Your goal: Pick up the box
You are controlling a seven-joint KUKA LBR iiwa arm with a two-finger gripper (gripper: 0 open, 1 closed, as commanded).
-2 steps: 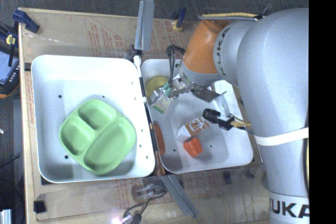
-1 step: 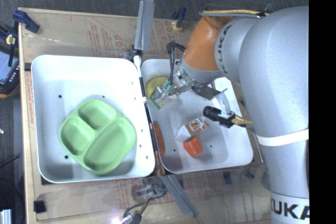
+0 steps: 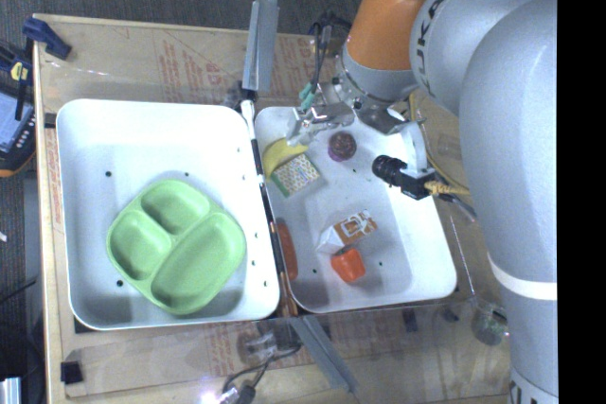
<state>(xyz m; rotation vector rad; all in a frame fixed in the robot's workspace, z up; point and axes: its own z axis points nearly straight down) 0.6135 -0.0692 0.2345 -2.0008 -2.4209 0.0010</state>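
Claw (image 3: 315, 115) is observed poised at the far corner of the bin (image 3: 402, 246) on the arm's side. Whether it is spread or pressed together cannot be told at this angle, and nothing is seen gripped in it. The box (image 3: 348, 229) is taken to be the small brown-and-white carton lying on the floor of that same bin, well apart from the claw, down the view from it and a little toward the arm. Its long axis is judged to run on a slant, from the view's lower left up to its upper right, so a grip across the short sides would call for a turn of the wrist. Directly under the claw are noted a yellow piece (image 3: 277, 154) and a patterned square piece (image 3: 297, 173), touching one another; that these form a second box cannot be ruled out. A dark round object (image 3: 342, 145) is recorded just beside the claw, between it and the carton. An orange piece (image 3: 347, 266) lies just beyond the box, on its side away from the claw, apparently touching or nearly so. A reddish-brown stick (image 3: 285, 253) is laid along the bin wall, clear of the box. The floor is smooth, white and bare on the box's arm side, so room for descent is judged adequate there and tight at the orange piece.
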